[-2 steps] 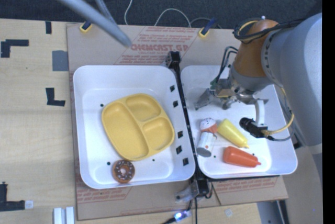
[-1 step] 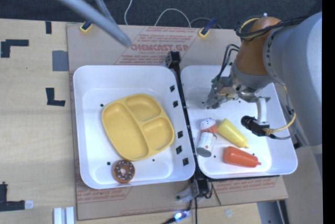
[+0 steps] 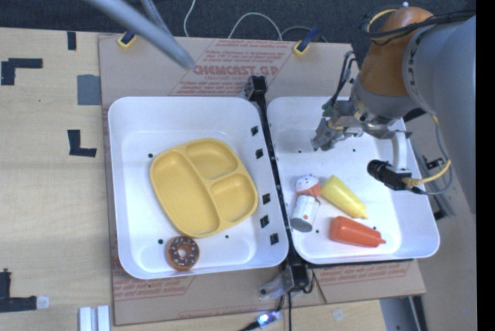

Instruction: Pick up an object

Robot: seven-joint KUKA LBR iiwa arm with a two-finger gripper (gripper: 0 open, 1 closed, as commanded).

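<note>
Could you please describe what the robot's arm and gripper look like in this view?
The arm is smooth grey with a rounded orange band above the wrist. Thin dark cables run beside the wrist, and the small gripper is dark grey metal.

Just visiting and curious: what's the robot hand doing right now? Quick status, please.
Hand over right bin, nothing seen in it. Yellow cone, orange carrot, small bottle lie nearer the camera, untouched. Nothing blocking them.

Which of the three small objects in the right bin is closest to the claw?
The yellow cone-shaped plastic piece; it lies nearer the claw than the orange carrot-shaped toy or white bottle.
</note>
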